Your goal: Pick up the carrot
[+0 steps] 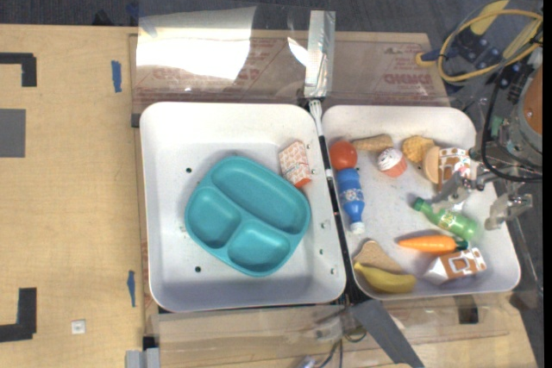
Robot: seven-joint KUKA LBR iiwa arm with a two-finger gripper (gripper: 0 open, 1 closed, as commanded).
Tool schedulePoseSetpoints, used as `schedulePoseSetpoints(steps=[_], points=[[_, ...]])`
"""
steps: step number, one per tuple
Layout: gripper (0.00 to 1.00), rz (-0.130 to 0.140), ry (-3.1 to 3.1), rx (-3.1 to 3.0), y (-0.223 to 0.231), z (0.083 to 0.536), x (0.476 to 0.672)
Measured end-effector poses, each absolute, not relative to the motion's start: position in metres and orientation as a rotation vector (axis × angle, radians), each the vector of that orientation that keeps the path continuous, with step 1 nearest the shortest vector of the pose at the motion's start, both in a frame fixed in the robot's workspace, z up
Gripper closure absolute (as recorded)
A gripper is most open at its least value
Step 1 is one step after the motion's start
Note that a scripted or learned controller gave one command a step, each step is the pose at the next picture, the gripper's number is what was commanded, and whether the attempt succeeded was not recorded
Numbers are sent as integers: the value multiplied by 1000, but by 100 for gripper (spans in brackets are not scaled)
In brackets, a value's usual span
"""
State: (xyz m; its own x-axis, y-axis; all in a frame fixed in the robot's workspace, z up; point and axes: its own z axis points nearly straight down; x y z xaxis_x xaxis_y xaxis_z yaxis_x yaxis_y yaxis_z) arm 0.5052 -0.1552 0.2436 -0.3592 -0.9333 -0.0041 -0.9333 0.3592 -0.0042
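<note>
While my metal two-finger gripper (479,196) hangs spread apart, grasping nothing, over the right white bin (496,127), I see the orange carrot (427,244) below, green bottle (447,219) just above it, small carton (460,265) beside.

In the right bin (504,267) you have the carrot (427,244) lying toward the near side, with a bottle (447,218) just beyond it and a carton (459,265) just nearer. A banana (385,277) lies to its left at the near edge. In the left bin (164,185) sits a divided tray (247,213).
</note>
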Motion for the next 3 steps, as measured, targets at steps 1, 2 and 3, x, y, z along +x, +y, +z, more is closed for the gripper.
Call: schedulePoseSetpoints(steps=[1,2,3], points=[[0,11,2725,-1563,-118,110,493],[0,-14,2715,-1524,-129,108,494],[0,-38,2729,-1492,-137,107,495]])
